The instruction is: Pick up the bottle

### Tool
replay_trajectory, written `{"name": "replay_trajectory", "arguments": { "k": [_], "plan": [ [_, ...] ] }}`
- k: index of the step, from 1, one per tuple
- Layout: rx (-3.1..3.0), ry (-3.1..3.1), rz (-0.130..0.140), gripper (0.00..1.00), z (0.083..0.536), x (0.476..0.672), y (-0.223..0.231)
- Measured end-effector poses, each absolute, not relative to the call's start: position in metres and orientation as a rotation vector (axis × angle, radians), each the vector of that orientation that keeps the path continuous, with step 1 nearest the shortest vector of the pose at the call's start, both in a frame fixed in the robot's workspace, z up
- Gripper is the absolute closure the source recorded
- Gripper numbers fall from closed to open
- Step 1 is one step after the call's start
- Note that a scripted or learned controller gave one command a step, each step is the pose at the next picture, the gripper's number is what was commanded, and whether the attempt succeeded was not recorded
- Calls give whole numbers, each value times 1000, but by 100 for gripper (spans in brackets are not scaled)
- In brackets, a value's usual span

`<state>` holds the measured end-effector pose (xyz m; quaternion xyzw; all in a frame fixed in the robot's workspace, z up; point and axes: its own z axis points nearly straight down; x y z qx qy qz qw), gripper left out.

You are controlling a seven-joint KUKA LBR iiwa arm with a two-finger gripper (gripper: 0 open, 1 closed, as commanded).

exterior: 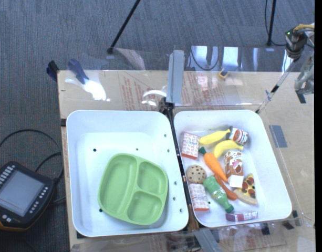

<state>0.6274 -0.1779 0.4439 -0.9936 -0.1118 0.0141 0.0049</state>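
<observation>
The bottle (218,193) is green with a white label and lies on its side in the right bin (271,156), near the front. Its cap points toward the front right. A cookie (195,173) lies just to its upper left and a carrot (217,169) runs along its right side, close against it. The gripper (303,82) hangs at the far upper right, outside the bins and well above and behind the bottle, partly cut by the frame edge. Nothing is seen in it.
The right bin also holds two bananas (221,142), a pizza slice (248,188), a can (238,136) and several small cartons. A green divided plate (133,188) lies in the left bin (87,135). A teach pendant (16,192) sits on the floor at left.
</observation>
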Motion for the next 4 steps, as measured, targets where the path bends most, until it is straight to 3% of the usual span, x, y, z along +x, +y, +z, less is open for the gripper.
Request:
{"name": "replay_trajectory", "arguments": {
  "k": [1, 2, 3, 4],
  "plan": [
    [-3107, -362, 58, 100, 449, 629, -176],
    [-3122, -314, 13, 100, 433, 601, -155],
    [-3119, -309, 24, 100, 439, 601, -156],
    [-3121, -315, 16, 100, 433, 632, -213]
  ]
}}
